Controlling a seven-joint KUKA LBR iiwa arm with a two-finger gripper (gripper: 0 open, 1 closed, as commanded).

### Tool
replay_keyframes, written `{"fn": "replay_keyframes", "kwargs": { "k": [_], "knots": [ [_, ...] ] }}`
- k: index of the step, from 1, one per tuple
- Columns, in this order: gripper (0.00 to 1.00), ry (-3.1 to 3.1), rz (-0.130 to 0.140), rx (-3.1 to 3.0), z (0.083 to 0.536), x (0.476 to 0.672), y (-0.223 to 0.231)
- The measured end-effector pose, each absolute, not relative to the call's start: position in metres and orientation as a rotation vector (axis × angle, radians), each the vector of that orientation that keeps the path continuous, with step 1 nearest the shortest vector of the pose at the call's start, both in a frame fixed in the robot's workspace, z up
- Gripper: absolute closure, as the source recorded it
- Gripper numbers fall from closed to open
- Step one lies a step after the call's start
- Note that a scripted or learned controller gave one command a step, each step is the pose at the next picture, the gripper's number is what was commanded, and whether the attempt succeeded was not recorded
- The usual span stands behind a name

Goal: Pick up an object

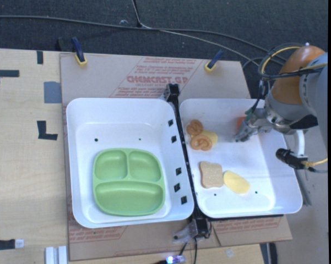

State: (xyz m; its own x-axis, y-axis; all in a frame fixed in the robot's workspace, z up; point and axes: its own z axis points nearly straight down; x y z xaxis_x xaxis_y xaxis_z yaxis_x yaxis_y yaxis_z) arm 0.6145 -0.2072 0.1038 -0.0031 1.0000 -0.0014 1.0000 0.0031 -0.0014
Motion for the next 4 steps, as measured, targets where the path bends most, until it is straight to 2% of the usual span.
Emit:
{"fn": "replay_keyframes", "kwargs": {
  "k": [2, 3, 4],
  "knots": [
    [1.00, 2.222, 0.003, 2.217, 0.192, 0.618, -0.198],
    [1.00, 2.219, 0.003, 2.216, 0.251, 0.614, -0.205],
    [1.00, 2.222, -0.001, 2.220, 0.253, 0.615, -0.205]
  ]
}}
